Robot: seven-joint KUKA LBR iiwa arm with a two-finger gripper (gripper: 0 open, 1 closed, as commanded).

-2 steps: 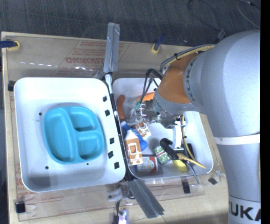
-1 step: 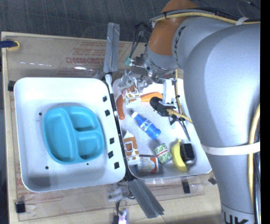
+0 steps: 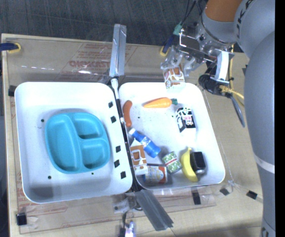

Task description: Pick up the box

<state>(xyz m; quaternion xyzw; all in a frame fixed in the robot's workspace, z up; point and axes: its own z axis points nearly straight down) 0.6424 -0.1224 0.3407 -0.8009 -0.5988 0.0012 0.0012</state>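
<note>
A small white and orange box [image 3: 173,77] hangs over the far rim of the right bin [image 3: 212,132], lifted off the bin's floor. My gripper [image 3: 173,67] is right above it, shut on the box's top, with the fingers [image 3: 169,59] on either side. The grey arm with its orange band comes in from the upper right. Two more boxes lie in the right bin: a black and white cow-pattern box [image 3: 185,119] and an orange and white box [image 3: 138,159] near the divider.
The right bin also holds a carrot [image 3: 157,102], a sausage [image 3: 127,113], a blue bottle [image 3: 145,143], a can [image 3: 155,175], a small green box [image 3: 171,162], a banana [image 3: 186,166] and a black object [image 3: 198,163]. A blue divided tray [image 3: 78,142] lies in the left bin [image 3: 29,107].
</note>
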